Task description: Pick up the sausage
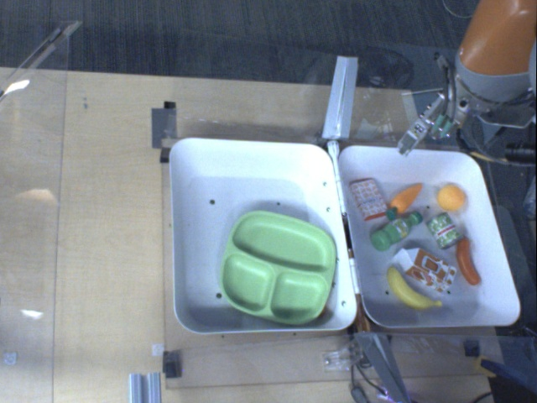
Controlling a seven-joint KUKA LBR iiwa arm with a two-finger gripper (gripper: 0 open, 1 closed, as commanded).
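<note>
Hovering at the upper right of the frame, gripper (417, 135) over the right bin's (495, 309) top edge, fingers apart. Lying at lower right, sausage (466, 263) beside the can (443, 229).

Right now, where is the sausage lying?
The sausage lies in the right bin, near its right wall, just right of the small can and below the orange.

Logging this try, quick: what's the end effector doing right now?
End effector: holding nothing, above the right bin's back edge; open or closed cannot be told.
</note>
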